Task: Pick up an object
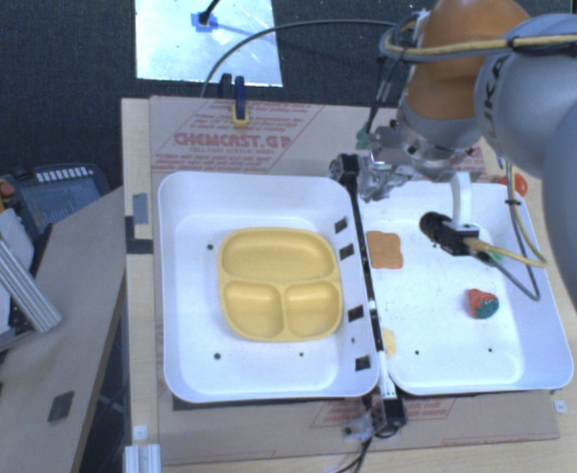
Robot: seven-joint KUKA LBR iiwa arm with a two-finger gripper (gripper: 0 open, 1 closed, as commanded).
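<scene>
Orange flat piece lies in the right bin, just below the hand, near the divider. Whether the hand is open or closed cannot be told. Descend straight, staying clear of the wall; a red-and-green object lies farther off.

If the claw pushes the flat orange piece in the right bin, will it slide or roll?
The flat orange piece would probably slide, not roll, since it lies flush on the smooth white bin floor. It looks thin, so pinching it from above may be hard.
</scene>
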